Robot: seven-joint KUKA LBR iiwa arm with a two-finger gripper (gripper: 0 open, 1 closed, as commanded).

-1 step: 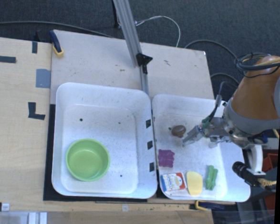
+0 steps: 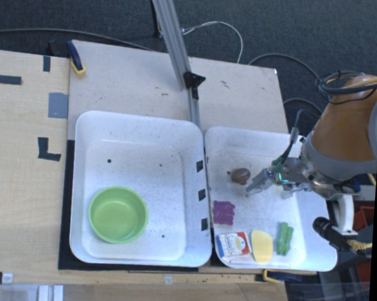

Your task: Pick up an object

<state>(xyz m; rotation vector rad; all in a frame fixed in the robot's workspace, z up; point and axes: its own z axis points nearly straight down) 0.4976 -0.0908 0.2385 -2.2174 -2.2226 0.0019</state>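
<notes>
I am reaching in from the right with my arm [image 2: 344, 135], its orange band sitting above the grey wrist, and my gripper [image 2: 263, 182] is hanging low over the right bin [image 2: 253, 141]. I am holding my two fingers apart, with nothing between them; one finger [image 2: 258, 182] is slanting down and left toward the middle of the bin. Just beside its tip, a little up and to the left, a small brown rounded object [image 2: 240, 176] is lying on the bin floor, and I cannot tell whether my finger is touching it or stopping short. Below that, near the bin's left wall, a purple piece [image 2: 223, 212] is lying flat. Along the near edge of the same bin three things are sitting in a row: a red and white packet [image 2: 233, 244] in the corner, a yellow oval object [image 2: 261, 246] right beside it, and a green stick-shaped object [image 2: 285, 238] just to the right of that, lying lengthwise. In the left bin [image 2: 138, 127] a green bowl [image 2: 118, 214] is standing upright near the front left corner, well apart from my gripper.
</notes>
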